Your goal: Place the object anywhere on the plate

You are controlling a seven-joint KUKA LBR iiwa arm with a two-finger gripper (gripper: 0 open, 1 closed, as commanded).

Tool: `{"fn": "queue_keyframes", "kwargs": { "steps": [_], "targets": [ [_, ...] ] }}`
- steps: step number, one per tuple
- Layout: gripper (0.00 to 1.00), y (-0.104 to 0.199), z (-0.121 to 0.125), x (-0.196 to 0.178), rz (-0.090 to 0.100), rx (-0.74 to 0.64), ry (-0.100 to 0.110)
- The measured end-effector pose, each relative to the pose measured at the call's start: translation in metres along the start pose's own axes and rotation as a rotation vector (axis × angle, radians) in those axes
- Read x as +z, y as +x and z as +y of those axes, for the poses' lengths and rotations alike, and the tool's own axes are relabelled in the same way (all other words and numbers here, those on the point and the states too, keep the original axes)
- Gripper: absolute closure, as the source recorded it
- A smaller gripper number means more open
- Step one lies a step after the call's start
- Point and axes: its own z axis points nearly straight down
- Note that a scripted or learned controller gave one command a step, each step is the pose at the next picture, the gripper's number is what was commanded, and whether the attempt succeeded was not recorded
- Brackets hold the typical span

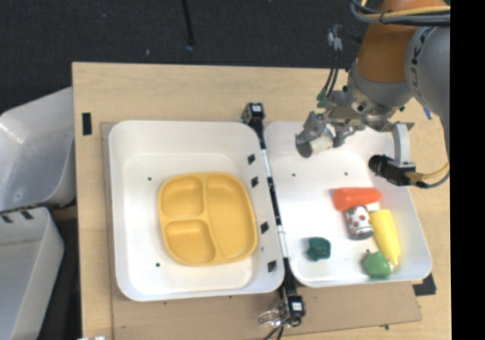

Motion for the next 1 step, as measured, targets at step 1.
{"fn": "queue_keyframes", "kwargs": {
  "steps": [1],
  "targets": [
    [1.0,0.0537,-0.0038,0.0101,-0.001,0.001,0.001]
  ]
}}
